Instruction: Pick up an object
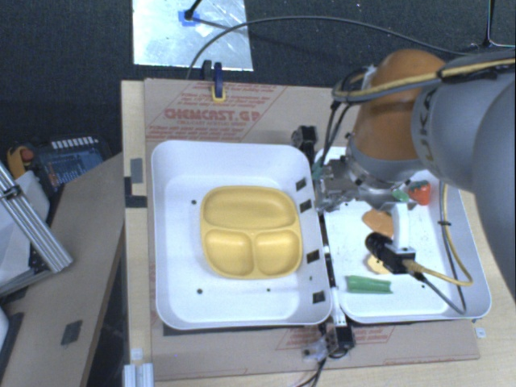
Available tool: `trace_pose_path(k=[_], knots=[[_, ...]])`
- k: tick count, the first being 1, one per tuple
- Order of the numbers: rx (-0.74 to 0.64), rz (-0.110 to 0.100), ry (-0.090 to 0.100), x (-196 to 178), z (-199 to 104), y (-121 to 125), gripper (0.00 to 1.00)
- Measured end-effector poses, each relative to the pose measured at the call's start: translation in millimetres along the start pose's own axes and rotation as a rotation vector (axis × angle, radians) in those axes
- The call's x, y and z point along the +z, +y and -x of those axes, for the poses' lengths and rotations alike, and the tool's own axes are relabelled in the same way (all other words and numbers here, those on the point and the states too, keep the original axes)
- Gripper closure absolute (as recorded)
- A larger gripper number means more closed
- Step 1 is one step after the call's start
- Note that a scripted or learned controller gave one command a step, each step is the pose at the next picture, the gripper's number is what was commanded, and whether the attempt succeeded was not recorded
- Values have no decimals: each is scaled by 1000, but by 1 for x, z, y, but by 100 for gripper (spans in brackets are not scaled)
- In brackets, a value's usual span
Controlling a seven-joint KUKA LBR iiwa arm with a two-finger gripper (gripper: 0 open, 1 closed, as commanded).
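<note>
From my remote station I look down on the grey arm (468, 135) reaching in from the right over the right bin (427, 295). Its pincer (343, 188) hangs low at that bin's far left corner, right beside the wall shared with the left bin (173, 240). I cannot tell whether the pincer is open or closed, as the wrist covers most of it, and I see nothing held in it.

The loose things all lie in the right bin. A green piece (368, 284) lies flat near the front edge. An orange piece (377, 218) sits mid-bin, partly under the robot's hardware. A small red item with a green top (419, 192) rests farther back, close to the wrist.

A yellow three-compartment tray (248, 230) lies flat in the middle of the left bin. Both bins stand on a brown printed board (214, 113) on the surface.
</note>
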State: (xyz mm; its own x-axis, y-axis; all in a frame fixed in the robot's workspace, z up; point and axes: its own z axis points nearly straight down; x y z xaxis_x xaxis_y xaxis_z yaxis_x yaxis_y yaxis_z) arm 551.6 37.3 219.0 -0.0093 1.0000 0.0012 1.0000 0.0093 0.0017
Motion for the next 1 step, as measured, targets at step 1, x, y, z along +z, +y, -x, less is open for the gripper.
trace_pose_path(k=[1], knots=[[0, 0, 1, 6, -46, 12, 100]])
